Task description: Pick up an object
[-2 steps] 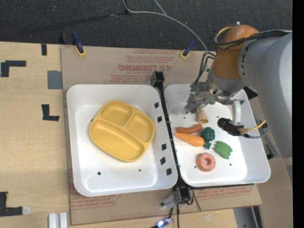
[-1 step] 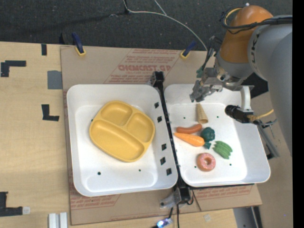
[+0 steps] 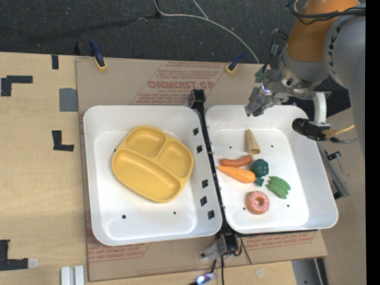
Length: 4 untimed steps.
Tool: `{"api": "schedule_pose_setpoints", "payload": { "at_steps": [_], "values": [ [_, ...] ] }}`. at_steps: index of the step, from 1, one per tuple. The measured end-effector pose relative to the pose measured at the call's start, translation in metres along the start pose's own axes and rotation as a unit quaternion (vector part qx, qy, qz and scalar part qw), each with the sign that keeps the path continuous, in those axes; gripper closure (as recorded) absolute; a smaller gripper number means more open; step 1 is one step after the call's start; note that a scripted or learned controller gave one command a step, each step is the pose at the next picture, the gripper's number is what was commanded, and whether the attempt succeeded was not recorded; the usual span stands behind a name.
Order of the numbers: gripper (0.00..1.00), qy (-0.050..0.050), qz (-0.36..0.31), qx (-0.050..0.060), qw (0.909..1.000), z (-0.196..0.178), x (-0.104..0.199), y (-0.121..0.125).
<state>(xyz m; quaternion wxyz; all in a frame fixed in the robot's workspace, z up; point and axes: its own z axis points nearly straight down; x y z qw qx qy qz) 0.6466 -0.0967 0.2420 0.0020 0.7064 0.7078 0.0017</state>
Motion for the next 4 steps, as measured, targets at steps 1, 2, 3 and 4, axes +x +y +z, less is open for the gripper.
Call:
{"api": "schedule_pose_setpoints", "payload": {
  "at_steps": [1, 2, 3, 4],
  "values": [
    [1.00, 0.001, -0.001, 0.004, 1.0000, 0.014, 0.043, -0.026],
    [1.00, 0.001, -0.002, 0.004, 1.0000, 0.007, 0.095, -0.051],
    [1.00, 0.001, -0.002, 0.004, 1.0000, 0.001, 0.143, -0.082],
    [1.00, 0.000, -0.001, 0.005, 1.0000, 0.011, 0.177, -0.119]
  ]
}}
